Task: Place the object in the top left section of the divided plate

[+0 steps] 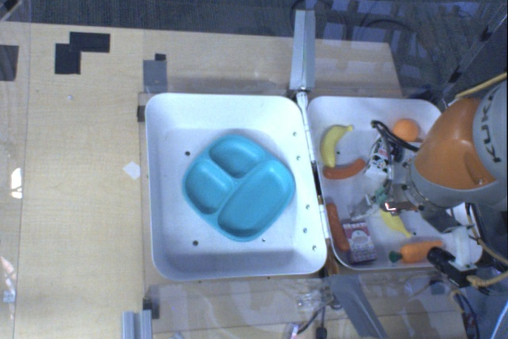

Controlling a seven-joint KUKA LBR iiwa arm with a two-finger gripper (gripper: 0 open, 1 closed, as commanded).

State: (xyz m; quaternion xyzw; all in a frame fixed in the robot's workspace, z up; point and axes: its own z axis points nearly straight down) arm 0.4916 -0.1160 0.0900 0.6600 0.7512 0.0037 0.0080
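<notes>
I can't tell the gripper's (379,198) state; crowded food near the right bin's (317,117) middle risks a mis-grab.

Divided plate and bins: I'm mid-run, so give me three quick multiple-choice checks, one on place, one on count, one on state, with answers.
1. Where is the blue plate?
A. In the left bin
B. In the right bin
C. On the bare bench

2. How many sections does the plate have?
A. Two
B. Three
C. Five

3. What lies in the plate's sections?
A. A banana
B. A carrot
C. Nothing; the food lies in the other bin

Answers:
1. A: the plate rests on the floor of the left bin.
2. B: two smaller sections sit beside one larger one.
3. C: all sections show bare blue, while the banana, orange and carrot lie in the right bin, where the arm reaches in.
</notes>
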